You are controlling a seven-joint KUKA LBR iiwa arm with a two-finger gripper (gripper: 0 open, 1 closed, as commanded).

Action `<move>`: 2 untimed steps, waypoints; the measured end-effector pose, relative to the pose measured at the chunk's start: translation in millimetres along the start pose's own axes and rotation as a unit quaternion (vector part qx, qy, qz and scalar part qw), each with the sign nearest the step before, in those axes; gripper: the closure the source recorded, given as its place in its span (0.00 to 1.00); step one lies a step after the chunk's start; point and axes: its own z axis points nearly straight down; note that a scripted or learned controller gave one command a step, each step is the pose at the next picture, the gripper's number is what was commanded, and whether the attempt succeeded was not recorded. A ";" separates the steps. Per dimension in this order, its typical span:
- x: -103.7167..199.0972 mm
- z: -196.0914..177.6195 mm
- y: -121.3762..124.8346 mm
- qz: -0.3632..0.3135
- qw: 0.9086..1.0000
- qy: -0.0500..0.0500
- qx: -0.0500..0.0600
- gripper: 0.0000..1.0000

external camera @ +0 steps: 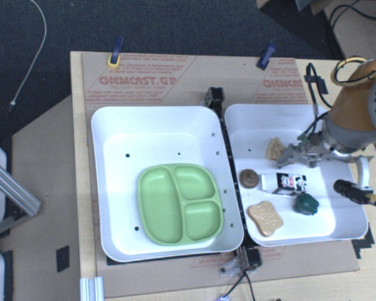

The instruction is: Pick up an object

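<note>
nothing lifted yet: the end effector [287, 157] hangs released and empty over the right bin [344, 229], beside the tan chunk [275, 148].

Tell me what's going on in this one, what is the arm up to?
The arm reaches into the right bin, its claw low among the small items there: a tan lump, a brown round piece, a black-and-white packet, a dark green object and a toast-shaped piece. Nothing is visibly between its fingers, so no pick is confirmed. The left bin holds a green divided plate, untouched.
</note>
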 end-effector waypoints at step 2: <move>1.9 -58.7 -3.5 0.000 1.000 -0.002 -0.005 1.00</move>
